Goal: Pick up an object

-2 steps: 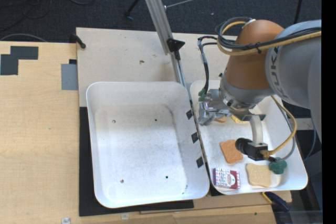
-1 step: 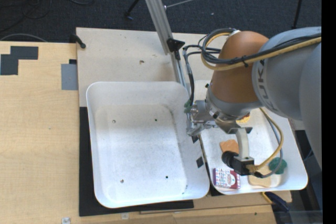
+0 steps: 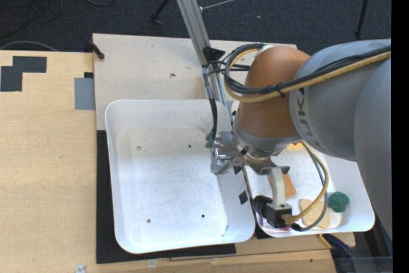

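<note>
My gripper (image 3: 220, 162) hangs low over the right edge of the left white bin (image 3: 112, 156), close to the wall shared with the right bin (image 3: 365, 222). I see nothing between its metal tips. In the right bin lie an orange piece (image 3: 289, 187), a green ball (image 3: 337, 201) and a cream-coloured flat object (image 3: 317, 215). A small yellow bit (image 3: 295, 146) peeks out under the wrist. The arm hides most of the right bin.
A slanted aluminium rail (image 3: 190, 9) rises behind the bins, its foot near the gripper. The left bin floor bears only small dark specks. Pale wooden bench (image 3: 45, 156) extends to the left, with a black mat edge (image 3: 102, 201) along the bin.
</note>
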Tool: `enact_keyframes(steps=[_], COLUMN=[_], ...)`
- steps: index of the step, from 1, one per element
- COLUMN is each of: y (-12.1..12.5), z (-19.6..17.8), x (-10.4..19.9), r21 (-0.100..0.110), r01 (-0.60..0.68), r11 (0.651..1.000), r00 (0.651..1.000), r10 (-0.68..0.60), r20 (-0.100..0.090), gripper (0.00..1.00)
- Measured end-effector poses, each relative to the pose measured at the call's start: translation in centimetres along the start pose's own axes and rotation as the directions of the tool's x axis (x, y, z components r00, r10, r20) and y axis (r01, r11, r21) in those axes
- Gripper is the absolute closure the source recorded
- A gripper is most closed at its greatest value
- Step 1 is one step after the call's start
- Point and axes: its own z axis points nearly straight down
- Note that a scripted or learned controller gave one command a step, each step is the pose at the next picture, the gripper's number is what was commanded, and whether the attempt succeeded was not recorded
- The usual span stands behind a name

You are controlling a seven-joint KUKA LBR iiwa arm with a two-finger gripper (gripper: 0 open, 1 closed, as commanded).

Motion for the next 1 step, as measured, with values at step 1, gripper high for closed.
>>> enact_keyframes(steps=[1], y=[-0.72], z=[-2.4], x=[0.18], r21=[-0.005], r01=[-0.003], r11=[1.0], r00=[1.0], r10=[0.003], r20=[0.002], gripper=[1.0])
